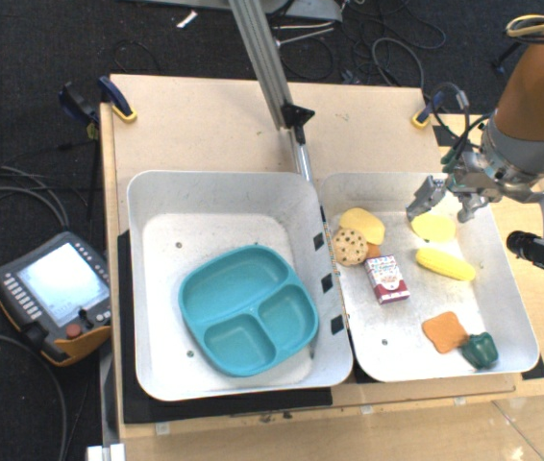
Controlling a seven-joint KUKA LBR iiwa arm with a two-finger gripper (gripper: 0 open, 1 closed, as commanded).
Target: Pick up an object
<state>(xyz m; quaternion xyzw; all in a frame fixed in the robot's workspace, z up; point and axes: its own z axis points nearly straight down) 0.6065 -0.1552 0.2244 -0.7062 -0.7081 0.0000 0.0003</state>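
I have the claw [448,200] spread open and empty over the pale yellow piece [433,227] just below it; next I'd lower and close.

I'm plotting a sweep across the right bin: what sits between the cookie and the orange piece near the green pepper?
The small red-and-white carton lies between the cookie and the orange piece, as the camera view shows.

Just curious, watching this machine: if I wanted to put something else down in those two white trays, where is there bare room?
Left bin: bare floor behind and left of the teal tray. Right bin: a bare strip along the near edge, left of the orange piece. Crowded: the right bin's far half, around the cookie, carton, banana and tool.
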